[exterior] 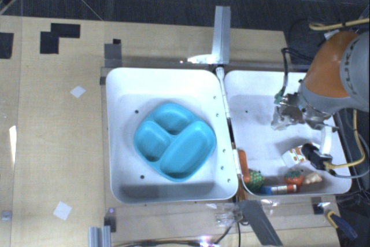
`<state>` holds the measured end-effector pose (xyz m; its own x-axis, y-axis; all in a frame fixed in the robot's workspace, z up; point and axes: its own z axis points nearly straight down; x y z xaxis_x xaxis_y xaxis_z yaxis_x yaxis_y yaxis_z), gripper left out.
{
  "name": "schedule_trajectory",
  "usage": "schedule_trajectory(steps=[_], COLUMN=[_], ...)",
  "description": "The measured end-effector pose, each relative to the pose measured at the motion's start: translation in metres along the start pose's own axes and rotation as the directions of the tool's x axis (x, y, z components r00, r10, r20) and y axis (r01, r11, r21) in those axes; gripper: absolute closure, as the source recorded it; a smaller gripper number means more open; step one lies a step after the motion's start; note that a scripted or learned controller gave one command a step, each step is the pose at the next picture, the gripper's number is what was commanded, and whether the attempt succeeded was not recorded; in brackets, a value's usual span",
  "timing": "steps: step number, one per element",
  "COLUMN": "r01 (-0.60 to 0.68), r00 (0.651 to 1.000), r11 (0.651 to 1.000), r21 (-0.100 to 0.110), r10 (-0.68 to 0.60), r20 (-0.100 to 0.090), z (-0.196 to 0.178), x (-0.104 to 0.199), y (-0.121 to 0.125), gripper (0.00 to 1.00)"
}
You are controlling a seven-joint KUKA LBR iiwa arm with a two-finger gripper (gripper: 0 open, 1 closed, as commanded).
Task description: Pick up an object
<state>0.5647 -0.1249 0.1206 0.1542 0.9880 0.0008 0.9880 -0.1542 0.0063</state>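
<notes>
Two shallow white bins sit side by side on the pale wooden counter (52,142); the left bin (118,124) carries a blue three-compartment tray (174,140), lying roughly in its middle and turned at a slant; the right bin (254,95) carries a scatter of small objects along its near edge and in its near right corner. Among them, an orange carrot-shaped piece (243,163) lies against the wall next to the divider; a dark green leafy item (255,176) lies just beside it; a red and blue marker-like stick (278,188) lies along the near wall; a small white and brown box (296,155) lies a little farther in, near a tan lump (313,179). The grey arm with its orange band (329,69) reaches in from the right; the claw (285,118) hangs over the bare middle of the right bin, apart from the objects; whether it is open or closed cannot be told from this angle, and nothing is seen in it.
</notes>
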Motion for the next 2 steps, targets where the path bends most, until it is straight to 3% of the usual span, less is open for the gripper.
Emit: schedule_trajectory(steps=[1,2], r01=[0.0,0.188], r00=[1.0,0.982], r11=[1.0,0.982], r21=[0.0,0.002], r10=[0.0,-0.188], r20=[0.0,0.0], z=[0.0,-0.007], x=[0.0,-0.062], y=[0.0,-0.045], gripper=[0.0,0.0])
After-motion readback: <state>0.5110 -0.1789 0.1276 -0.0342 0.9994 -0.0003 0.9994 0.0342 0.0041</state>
